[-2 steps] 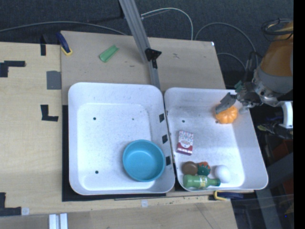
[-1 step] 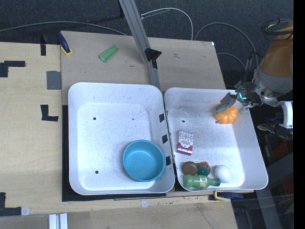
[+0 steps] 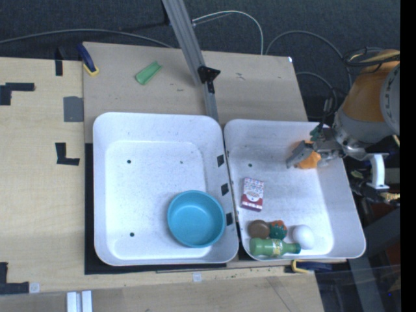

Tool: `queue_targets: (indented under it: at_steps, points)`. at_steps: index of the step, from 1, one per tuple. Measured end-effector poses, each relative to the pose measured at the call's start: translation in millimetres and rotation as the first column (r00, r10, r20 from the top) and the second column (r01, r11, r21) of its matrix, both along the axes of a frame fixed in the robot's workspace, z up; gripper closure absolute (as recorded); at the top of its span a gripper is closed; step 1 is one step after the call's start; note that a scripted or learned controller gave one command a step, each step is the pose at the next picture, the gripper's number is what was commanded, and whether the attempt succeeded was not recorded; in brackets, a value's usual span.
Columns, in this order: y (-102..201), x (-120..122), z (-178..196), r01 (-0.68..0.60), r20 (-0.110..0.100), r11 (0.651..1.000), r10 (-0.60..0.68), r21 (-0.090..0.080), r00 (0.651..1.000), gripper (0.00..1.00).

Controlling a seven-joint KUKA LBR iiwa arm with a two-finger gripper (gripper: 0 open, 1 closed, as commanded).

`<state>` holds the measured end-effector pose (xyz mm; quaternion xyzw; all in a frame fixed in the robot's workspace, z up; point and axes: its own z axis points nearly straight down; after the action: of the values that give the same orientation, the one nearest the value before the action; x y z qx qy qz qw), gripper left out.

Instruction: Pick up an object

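right bin [image 3: 338,200]: hand [image 3: 300,156] w/ orange obj [image 3: 309,160] btwn fingers.

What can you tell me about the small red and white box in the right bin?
The red and white box is a small rectangular carton, cardboard by the look of it, red with white patches; the print is too small to read. It lies flat on the right bin floor, near the left wall, its long side running up and down the view. Nothing touches it: the cluster of small items sits below it, the gripper up to its right.
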<state>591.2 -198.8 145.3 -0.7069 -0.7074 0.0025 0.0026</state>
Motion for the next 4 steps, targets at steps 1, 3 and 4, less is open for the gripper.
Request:
queue_targets:
  at_steps: [1,3,4]
  points:
    - [1.1,-1.5,-54.4,-0.001,0.001,1.000,0.001,0.000,1.000,0.00]
    - [-4.6,-7.2,14.3,0.000,0.011,1.000,0.000,-0.002,1.000,1.00]
    - [-6.5,-8.8,77.7,-0.001,0.013,1.000,0.001,-0.003,1.000,1.00]
